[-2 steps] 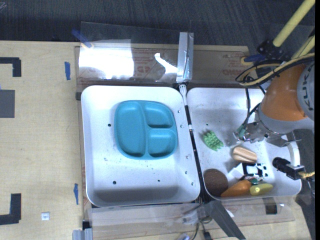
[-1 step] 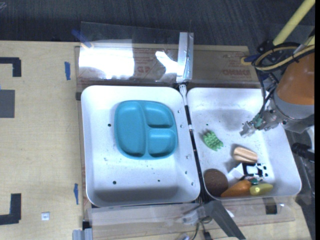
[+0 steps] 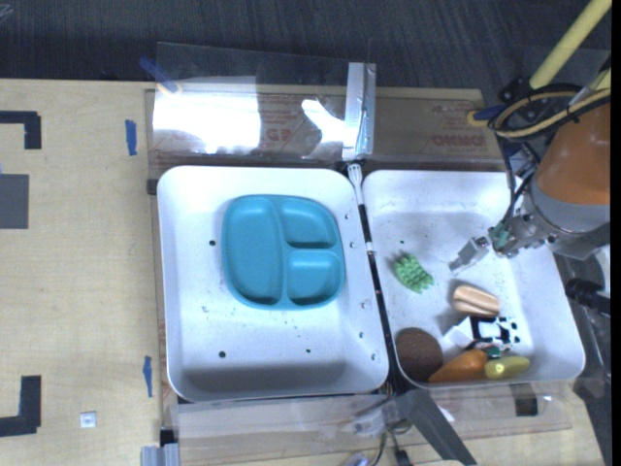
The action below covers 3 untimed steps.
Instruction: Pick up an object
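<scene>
A: Objects for picking lie in the right bin (image 3: 543, 187), grouped toward its near edge; I count six there: one green ridged piece (image 3: 413, 273), one tan roll (image 3: 474, 299), one brown ball (image 3: 419, 349), one orange carrot (image 3: 462, 365), one yellow stick (image 3: 508, 365), one black-and-white item (image 3: 497, 331).

B: Anything hard to make out?

A: The black-and-white item is too small and blotchy to identify; the carrot and the yellow stick touch end to end, and where one stops is unclear; the brown ball sits against the bin's near left corner, its lower edge partly lost in shadow.

B: And the gripper?

A: The gripper (image 3: 473, 251) hangs over the right bin, above and to the right of the green piece, apart from every object; nothing lies between its fingers; whether the jaws are spread or closed I cannot tell, the tip being small and blurred; the arm (image 3: 572, 178) is cut off at the right edge.

B: The other bin?

A: Two bins in all; the left bin (image 3: 184, 260) holds one blue divided tray (image 3: 282, 250) with three compartments; a clear panel (image 3: 252, 110) behind the bins glares white, hiding what lies behind it.
</scene>
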Each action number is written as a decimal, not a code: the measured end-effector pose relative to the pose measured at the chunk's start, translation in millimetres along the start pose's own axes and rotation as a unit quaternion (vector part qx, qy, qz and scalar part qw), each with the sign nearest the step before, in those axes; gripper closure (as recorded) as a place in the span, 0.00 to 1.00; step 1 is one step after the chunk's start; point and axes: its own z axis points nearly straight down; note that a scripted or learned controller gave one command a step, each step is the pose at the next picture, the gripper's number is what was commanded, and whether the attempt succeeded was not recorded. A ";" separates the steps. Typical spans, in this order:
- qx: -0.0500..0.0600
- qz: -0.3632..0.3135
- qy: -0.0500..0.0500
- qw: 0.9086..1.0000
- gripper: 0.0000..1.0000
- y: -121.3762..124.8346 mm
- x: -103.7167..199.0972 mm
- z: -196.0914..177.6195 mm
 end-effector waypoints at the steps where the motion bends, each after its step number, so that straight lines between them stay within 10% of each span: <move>1: -0.001 -0.141 -0.001 0.990 0.00 -22.3 7.4 47.6; 2: -0.002 0.001 0.000 1.000 0.00 -52.0 28.2 47.3; 3: -0.005 0.003 -0.003 1.000 1.00 -51.0 26.1 36.4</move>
